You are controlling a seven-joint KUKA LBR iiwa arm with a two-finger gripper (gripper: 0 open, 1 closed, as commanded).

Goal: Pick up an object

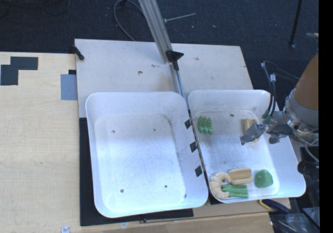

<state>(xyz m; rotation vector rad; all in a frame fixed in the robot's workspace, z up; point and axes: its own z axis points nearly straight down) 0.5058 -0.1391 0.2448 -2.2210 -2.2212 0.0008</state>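
White plastic makes up both bins on the table [130, 65]. Starting at the left, the left bin [104, 107] shows bare speckled floor. Across the divider, the right bin [223, 96] holds everything worth picking: a small green ridged piece [205, 125] near its left wall, a tan block [248, 124] further right toward the back, and along the near edge a cluster of a pale ring [219, 180], a tan bun-like piece [240, 175], a green strip [234, 191] and a green round lump [264, 178], the first three touching or nearly so.

Right again, the arm [307, 96] reaches in, and its hand [253, 134] hangs low over the bin just beside the tan block (close enough that the dark fingers overlap it from where I stand). I cannot tell whether the fingers are apart or together, and I see nothing between them.

The tan block looks to me like the target. To do this well, I'd say the hand should centre squarely over the block, straddle its narrow sides, go down to the bin floor and close firmly before lifting, keeping clear of the bin's back wall.
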